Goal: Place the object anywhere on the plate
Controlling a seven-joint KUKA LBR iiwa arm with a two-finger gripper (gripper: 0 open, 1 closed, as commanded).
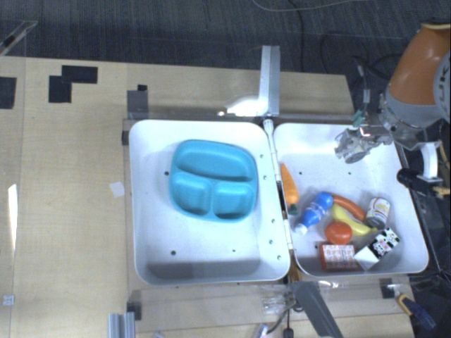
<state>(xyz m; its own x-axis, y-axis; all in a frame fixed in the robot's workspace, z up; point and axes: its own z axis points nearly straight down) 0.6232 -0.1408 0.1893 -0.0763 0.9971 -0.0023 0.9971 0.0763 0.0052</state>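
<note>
While the blue three-compartment plastic plate [212, 179] sits bare in the left shallow white bin [151, 259], the metal two-finger gripper [354, 145] hovers over the right bin's [416, 255] far end, whether it holds anything I cannot tell.

Blue plate [211, 179], white bins [204, 270], orange carrot [289, 183], perhaps black-and-white checked box [384, 243]

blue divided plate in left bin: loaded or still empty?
Empty: the blue divided plate shows three bare compartments; the toys lie in the right white bin.
</note>
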